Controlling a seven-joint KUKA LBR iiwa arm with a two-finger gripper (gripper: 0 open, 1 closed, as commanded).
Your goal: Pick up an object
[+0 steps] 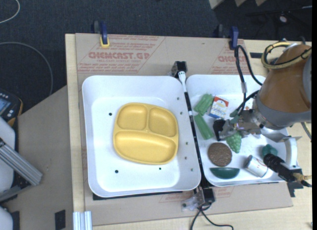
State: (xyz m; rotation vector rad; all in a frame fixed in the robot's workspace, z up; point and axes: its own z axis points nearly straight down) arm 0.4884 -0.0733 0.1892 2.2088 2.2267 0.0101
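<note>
Where the arm reaches in at right of frame, the gripper (229, 129) sits low in the right bin (237, 80), its dark jaws spread, touching a light green object (235, 142); grasp cannot be told. Brown disc (219, 154) lies just below it.

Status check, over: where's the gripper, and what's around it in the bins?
Gripper low in the right bin, over the clutter. Light green object right beneath it, nothing seen held. Brown disc and green packets crowd close. Yellow tray alone in left bin.
</note>
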